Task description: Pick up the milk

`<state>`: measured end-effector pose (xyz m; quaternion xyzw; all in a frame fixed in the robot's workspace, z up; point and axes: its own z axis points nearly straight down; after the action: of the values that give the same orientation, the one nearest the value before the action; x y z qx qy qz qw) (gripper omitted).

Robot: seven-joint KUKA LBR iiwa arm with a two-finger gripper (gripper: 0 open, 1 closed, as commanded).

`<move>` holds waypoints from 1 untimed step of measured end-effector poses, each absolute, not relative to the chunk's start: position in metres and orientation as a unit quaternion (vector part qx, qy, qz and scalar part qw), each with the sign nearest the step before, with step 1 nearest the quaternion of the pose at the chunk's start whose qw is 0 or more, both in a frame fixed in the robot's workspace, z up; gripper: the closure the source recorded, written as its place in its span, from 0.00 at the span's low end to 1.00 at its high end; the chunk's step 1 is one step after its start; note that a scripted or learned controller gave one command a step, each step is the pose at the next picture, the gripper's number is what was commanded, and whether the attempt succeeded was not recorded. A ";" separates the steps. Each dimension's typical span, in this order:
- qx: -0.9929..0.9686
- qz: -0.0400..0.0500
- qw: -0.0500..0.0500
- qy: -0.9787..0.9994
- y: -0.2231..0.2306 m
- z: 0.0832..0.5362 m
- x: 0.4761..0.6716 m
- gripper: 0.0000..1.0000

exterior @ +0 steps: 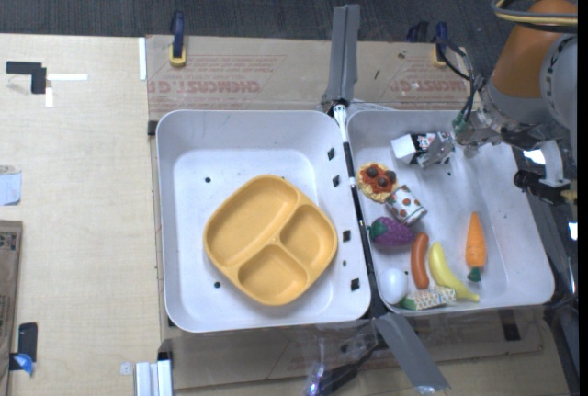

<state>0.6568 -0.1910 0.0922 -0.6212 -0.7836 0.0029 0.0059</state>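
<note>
Beside gripper (441,149), milk (411,145)

Two shallow white bins sit side by side: the left bin (175,201) holds a yellow three-compartment plate (269,240); the right bin (524,229) holds toy foods. At its upper part, the gripper (439,151) meets a black-and-white milk carton (409,146) lying on its side. Below lie a pizza slice (377,181), small can (407,207), purple grapes (392,233), carrot (474,243), sausage (420,260), banana (448,273), egg (393,284) and corn cob (430,299).
</note>
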 end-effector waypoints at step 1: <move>-0.717 0.010 0.018 -0.696 -0.191 0.092 0.652 0.00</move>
<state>0.6516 -0.1910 0.0915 -0.7173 -0.6965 0.0097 0.0180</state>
